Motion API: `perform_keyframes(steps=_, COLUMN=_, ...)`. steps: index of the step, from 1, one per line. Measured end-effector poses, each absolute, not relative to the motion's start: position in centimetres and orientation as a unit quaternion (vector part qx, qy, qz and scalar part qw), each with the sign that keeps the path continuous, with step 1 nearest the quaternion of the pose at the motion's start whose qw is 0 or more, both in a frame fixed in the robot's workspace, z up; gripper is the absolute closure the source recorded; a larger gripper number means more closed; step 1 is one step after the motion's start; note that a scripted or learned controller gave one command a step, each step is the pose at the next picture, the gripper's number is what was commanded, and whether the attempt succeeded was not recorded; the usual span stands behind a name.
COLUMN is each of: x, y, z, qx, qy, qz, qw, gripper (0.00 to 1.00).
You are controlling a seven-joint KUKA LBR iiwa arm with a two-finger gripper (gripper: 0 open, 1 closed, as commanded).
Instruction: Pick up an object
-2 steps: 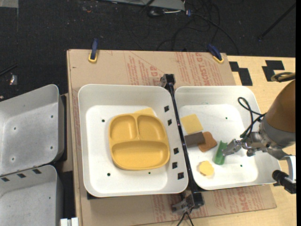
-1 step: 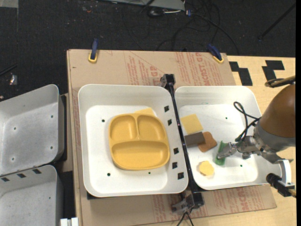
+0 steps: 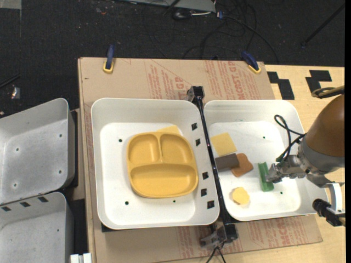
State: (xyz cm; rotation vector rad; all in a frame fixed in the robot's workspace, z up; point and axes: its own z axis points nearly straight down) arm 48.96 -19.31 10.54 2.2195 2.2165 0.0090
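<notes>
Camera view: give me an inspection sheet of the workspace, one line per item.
Surface: two white bins side by side, left bin and right bin, on a brown board.
Job's things: right bin holds a green block, a pale yellow square, a dark brown block touching an orange-brown piece, and a small yellow round piece.
Clutter: a yellow divided tray in the left bin.
Grippers: gripper low over the right bin at the green block; grasp cannot be told.
Cables: black cable looping from the wrist; more cables on the dark floor.
Surroundings: two clamps on the board's far edge; grey panels at left.
</notes>
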Motion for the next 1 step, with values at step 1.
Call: perform_keyframes(steps=1, x=48.15, y=-18.92, z=15.74, qx=0.706, qy=0.708, qz=0.0009, qw=0.002, gripper=1.00)
